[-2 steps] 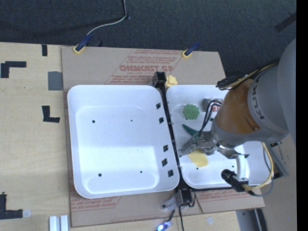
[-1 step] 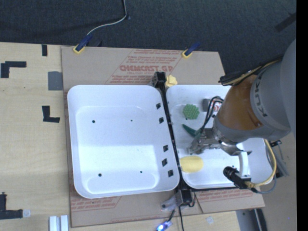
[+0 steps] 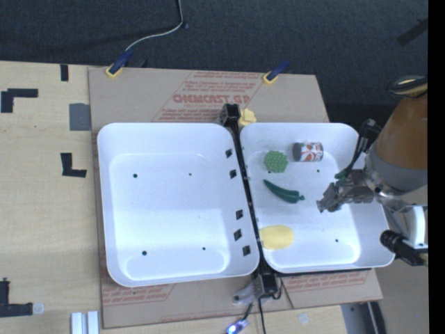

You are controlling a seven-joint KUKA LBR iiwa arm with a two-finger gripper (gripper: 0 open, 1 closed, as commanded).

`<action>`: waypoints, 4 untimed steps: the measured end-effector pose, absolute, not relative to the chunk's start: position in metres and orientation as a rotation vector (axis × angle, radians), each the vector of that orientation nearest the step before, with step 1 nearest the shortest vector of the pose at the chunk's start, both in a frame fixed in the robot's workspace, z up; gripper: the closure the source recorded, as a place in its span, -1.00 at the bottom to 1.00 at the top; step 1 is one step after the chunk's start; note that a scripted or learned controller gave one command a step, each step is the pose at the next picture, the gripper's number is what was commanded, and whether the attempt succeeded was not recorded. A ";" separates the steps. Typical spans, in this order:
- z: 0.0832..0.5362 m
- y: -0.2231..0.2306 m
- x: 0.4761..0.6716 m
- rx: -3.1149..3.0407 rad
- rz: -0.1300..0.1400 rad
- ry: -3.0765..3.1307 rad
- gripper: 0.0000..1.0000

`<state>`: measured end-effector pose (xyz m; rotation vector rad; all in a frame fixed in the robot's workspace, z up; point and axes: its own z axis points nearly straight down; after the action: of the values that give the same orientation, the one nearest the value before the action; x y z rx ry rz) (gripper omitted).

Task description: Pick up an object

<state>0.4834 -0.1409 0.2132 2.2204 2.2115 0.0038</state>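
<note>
The right bin (image 3: pixel 348 252) holds a green round studded object (image 3: pixel 276 161), a small can with a red and white label (image 3: pixel 308 152) lying on its side, a dark green pepper-like piece (image 3: pixel 283 191) and a yellow lemon-like object (image 3: pixel 277 237). My gripper (image 3: pixel 328 204) hangs over the right part of this bin, to the right of the green pepper piece and below the can. Nothing shows between its fingers.
The left bin (image 3: pixel 167 200) sits beside the right one, joined by a black clipped divider (image 3: pixel 240 193). Both rest on a cardboard sheet (image 3: pixel 208 96) with yellow and blue clamps at its far edge. The arm's grey body (image 3: pixel 403 152) fills the right side.
</note>
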 end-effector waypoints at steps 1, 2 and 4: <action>0.279 -0.085 0.517 2.209 0.007 2.227 1.00; 0.209 -0.004 0.535 2.217 -0.005 2.235 1.00; 0.331 0.131 0.669 2.206 0.019 2.228 1.00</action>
<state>0.6691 0.1314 0.3313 2.2059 2.2280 0.0194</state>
